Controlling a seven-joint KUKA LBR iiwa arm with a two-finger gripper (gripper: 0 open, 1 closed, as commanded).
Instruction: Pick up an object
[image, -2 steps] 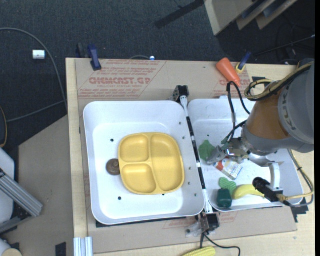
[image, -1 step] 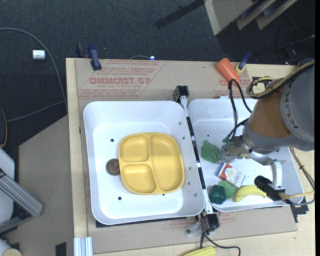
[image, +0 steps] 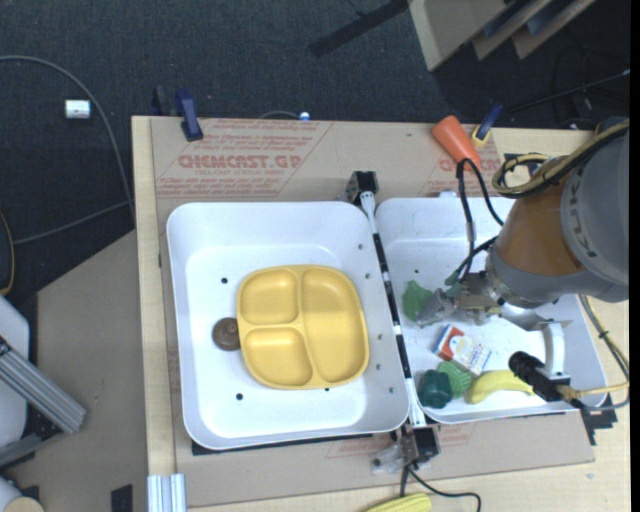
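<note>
My gripper (image: 436, 308) is low in the right bin (image: 420, 225), at its left side, with the grey and orange arm coming in from the right. Its tip is right beside a light green crumpled object (image: 413, 298) near the bin's left wall; whether it touches is unclear. A red and white packet (image: 462, 347) lies just below the gripper. A yellow banana (image: 497, 385) rests near the front edge, next to a dark green object (image: 435, 388) and a small bright green piece (image: 457, 374).
The left bin (image: 200, 250) holds a yellow divided plate (image: 300, 327) with a small brown round object (image: 227, 334) at its left edge. A divider with black clips (image: 362, 185) separates the bins. An orange tool (image: 455, 138) lies on the bench behind.
</note>
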